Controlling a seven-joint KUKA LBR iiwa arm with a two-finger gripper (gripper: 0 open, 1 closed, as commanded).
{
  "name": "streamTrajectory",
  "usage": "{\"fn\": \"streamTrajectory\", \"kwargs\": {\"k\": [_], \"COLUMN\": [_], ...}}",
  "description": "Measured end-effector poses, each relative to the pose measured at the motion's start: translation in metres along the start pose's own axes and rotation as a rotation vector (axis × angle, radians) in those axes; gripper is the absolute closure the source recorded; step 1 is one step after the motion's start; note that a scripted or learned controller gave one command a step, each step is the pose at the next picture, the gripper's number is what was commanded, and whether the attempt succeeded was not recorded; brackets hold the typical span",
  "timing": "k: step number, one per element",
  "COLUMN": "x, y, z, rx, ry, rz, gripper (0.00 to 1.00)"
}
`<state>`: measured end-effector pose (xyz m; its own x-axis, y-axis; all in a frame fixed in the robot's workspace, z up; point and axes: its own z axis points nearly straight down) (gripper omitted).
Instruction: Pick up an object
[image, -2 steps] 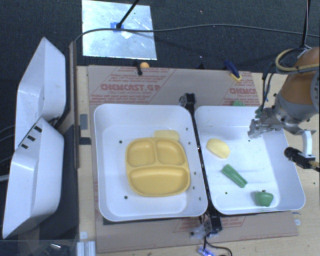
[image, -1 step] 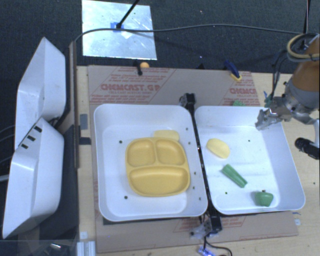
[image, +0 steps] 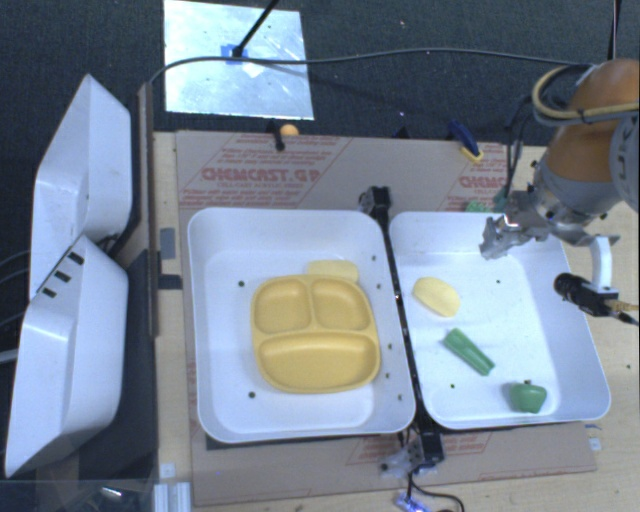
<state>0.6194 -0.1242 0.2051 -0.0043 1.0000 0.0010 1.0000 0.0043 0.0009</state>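
— Yellow plastic is what stands out first: a divided tray (image: 316, 333) with three compartments lies flat in the left bin (image: 215, 300), near that bin's middle. Where does everything else sit against that tray?

— Just behind the tray, touching or nearly touching its far edge, is a pale yellow flat piece (image: 332, 269). To the tray's right, across the seam where the two bins meet, is the right bin (image: 575, 345). A pale yellow rounded object (image: 436, 296) lies in it, closest to the tray of that bin's contents.

— And the green things?

— A green stick-shaped object (image: 468, 352) lies tilted, right of the tray and a little nearer the camera than the yellow rounded one. Further right again, by the bin's near right corner, sits a darker green object (image: 527, 397) shaped like a small pepper. All three lie apart from one another.

— The gripper?

— The gripper (image: 497, 238) hangs over the far part of the right bin, well to the right of the tray and behind the yellow rounded object. The grey arm (image: 590, 150) with its orange band comes in from the right. Nothing shows between its fingers, and I cannot tell whether they are spread or closed.

— The surface?

— Brown cardboard (image: 300, 170) with red lettering covers the surface (image: 165, 170) under both bins.
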Motion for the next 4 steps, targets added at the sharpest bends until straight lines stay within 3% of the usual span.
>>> {"fn": "streamTrajectory", "kwargs": {"k": [4], "x": [0.213], "y": [0.024], "z": [-0.018], "rx": [-0.001], "ry": [0.001], "rz": [-0.001], "gripper": [1.00]}}
